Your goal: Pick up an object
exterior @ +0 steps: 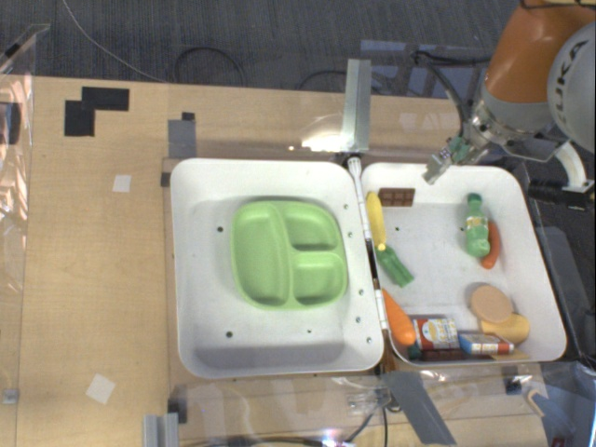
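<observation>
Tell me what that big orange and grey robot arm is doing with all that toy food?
The robot arm reaches in from the right, and its gripper hovers over the back edge of the right bin, holding nothing. That bin has play food in it: a yellow corn cob, a green bottle, a carrot and a few more. The left bin holds a green divided plate. Its job is to pick something up, and nothing is lifted yet.

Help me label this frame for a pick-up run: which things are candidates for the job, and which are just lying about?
Job:
end effector
green bottle
yellow banana
carrot
chocolate bar
round cookie

Lying about:
green divided tray
black patches
</observation>
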`<state>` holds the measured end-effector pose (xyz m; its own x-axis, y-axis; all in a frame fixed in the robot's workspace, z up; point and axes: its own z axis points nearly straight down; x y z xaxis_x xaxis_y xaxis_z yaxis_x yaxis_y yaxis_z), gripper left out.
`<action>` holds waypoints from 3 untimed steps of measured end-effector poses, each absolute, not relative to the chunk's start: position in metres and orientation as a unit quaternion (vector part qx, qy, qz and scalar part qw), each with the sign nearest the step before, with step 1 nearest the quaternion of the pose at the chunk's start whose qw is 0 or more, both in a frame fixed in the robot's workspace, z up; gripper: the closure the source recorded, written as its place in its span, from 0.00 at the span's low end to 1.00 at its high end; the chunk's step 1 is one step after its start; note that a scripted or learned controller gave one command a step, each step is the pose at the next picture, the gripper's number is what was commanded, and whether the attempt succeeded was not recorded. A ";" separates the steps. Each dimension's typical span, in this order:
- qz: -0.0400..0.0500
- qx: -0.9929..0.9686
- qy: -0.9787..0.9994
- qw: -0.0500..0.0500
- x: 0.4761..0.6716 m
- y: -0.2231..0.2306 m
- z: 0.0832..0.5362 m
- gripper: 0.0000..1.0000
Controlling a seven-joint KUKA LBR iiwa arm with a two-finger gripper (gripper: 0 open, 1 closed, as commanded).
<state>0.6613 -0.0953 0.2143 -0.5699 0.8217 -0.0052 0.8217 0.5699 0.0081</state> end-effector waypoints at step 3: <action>0.000 0.386 0.923 0.004 0.594 -0.152 0.188 1.00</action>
